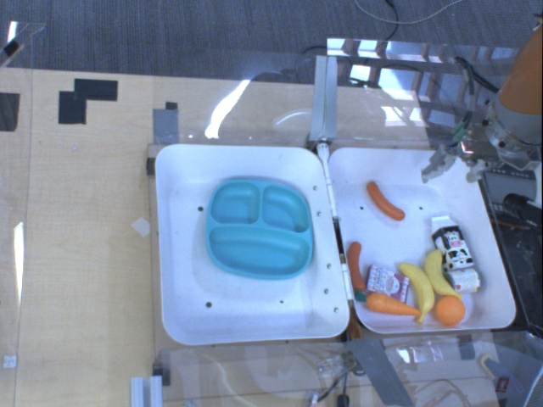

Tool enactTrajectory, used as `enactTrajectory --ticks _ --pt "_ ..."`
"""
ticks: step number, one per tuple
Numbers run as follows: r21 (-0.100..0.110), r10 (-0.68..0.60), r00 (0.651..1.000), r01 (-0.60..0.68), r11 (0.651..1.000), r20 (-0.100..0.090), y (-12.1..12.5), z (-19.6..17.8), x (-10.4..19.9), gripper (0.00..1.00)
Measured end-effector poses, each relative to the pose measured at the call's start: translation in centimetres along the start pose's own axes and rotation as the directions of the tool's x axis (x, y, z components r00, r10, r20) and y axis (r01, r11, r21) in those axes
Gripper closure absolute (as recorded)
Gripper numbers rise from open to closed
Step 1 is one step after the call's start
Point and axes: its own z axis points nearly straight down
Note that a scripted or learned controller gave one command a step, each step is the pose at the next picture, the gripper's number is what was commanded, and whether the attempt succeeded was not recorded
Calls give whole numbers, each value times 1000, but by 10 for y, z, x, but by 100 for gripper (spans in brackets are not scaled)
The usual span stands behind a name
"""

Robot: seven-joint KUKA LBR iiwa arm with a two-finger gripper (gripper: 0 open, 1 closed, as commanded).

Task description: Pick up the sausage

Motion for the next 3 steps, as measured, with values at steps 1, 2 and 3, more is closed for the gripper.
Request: enactTrajectory --ticks 1,2,3 --pt "-4 111 994 -111 994 -1 -50 107 -15 0" --pt "-7 109 994 -109 994 -2 2 115 57 0" --pt "-9 155 988 -155 988 0 -18 114 59 0"
